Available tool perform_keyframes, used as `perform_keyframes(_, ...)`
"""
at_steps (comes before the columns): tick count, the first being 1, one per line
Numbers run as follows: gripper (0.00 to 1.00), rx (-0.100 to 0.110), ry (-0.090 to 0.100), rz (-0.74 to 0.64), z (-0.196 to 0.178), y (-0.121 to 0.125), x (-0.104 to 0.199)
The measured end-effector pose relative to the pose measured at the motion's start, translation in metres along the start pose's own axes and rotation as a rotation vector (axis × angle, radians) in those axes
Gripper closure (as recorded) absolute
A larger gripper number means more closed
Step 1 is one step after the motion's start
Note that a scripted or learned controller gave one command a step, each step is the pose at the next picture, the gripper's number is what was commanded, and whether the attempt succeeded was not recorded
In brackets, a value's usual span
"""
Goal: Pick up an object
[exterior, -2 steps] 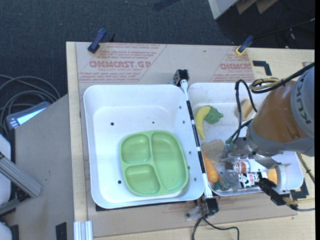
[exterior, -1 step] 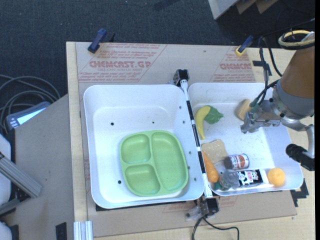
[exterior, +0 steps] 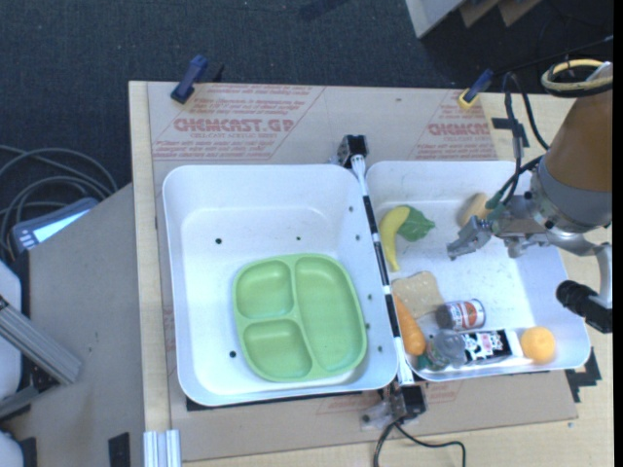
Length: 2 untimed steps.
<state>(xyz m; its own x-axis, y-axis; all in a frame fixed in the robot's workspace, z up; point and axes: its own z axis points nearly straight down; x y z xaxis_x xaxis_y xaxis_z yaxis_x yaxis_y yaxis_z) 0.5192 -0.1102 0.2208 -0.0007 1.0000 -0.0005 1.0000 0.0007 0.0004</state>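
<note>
My gripper (exterior: 469, 237) hangs over the back half of the right bin (exterior: 545, 290), on the grey and orange arm (exterior: 580, 163) that comes in from the right. A small tan object (exterior: 473, 205) lies just behind it. To its left are a yellow banana (exterior: 390, 237) and a green leafy piece (exterior: 418, 225). Nearer the front lie a tan slice (exterior: 419, 294), a small can (exterior: 461, 314), an orange carrot (exterior: 410, 331), a black-and-white box (exterior: 485, 345) and an orange ball (exterior: 537, 344). I see nothing held in the gripper.
The left bin (exterior: 195, 212) holds a green divided plate (exterior: 297, 315). A black clip (exterior: 352, 148) and a dark divider strip (exterior: 375, 251) join the bins. Cables hang by the arm at the right. A blue clamp (exterior: 188, 79) sits at the board's back left.
</note>
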Motion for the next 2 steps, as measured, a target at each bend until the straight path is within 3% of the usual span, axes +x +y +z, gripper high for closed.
perform_keyframes(1,0.00,0.002,0.001,0.001,0.114,-0.030,0.012)
perform_keyframes(2,0.00,0.003,0.001,0.002,0.136,-0.041,-0.014)
